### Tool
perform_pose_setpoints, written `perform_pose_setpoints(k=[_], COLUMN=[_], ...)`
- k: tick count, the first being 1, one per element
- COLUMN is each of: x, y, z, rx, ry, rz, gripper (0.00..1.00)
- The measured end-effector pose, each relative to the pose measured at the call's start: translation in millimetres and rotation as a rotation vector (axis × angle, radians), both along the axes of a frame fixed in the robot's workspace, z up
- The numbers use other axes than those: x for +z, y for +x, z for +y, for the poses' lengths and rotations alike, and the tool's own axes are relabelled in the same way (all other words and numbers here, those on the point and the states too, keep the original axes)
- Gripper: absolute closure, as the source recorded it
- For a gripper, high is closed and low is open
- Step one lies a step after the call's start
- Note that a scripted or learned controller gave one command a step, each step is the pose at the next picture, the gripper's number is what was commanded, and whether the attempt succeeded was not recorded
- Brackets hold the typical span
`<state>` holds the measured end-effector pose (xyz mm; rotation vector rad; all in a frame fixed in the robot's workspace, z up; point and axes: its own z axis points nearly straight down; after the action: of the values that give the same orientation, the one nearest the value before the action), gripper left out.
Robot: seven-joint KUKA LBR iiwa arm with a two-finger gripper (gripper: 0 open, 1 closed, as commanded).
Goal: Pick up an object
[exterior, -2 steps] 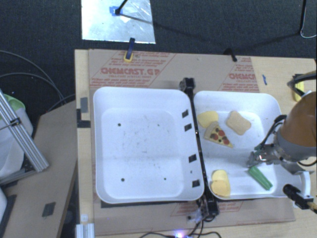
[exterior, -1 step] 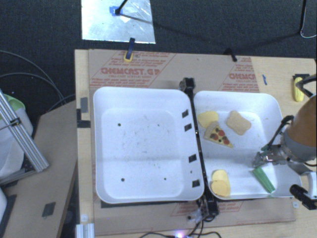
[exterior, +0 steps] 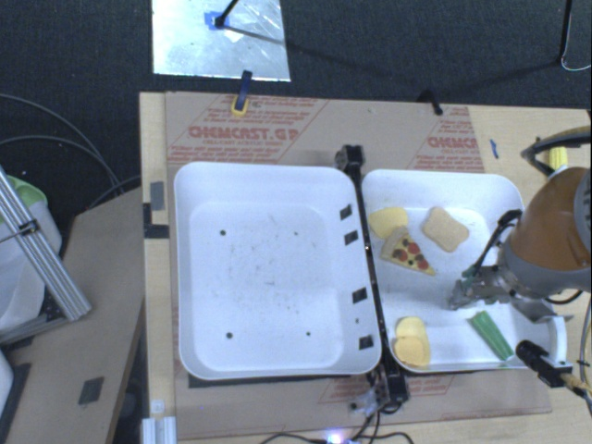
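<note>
We saw the large shallow white left bin [exterior: 268, 266] beside the smaller white right bin [exterior: 444, 188], where the grey arm's two-finger gripper [exterior: 467, 294] hovered; its grip we could not tell. Near it lay a green stick [exterior: 491, 335], pizza slice [exterior: 408, 251], tan bread piece [exterior: 445, 228] and yellow rounds [exterior: 412, 341].

Gripper [exterior: 465, 293] low in right bin [exterior: 481, 185]; pizza slice [exterior: 408, 251], green stick [exterior: 491, 334] nearby.

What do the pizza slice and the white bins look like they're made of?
Pizza slice: probably moulded plastic or rubber toy food, with flat bright colours and a matte look. White bins: likely thin formed plastic, with rounded corners and a smooth, slightly scuffed surface.
</note>
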<state>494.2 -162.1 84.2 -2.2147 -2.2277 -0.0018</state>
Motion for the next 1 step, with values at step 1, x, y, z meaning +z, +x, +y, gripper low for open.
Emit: perform_pose_setpoints(k=[1], x=[23.8], y=[-7.6], z=[-43.6], rx=[-0.008], ry=[-0.003], rz=[-0.003], gripper=[1.0])
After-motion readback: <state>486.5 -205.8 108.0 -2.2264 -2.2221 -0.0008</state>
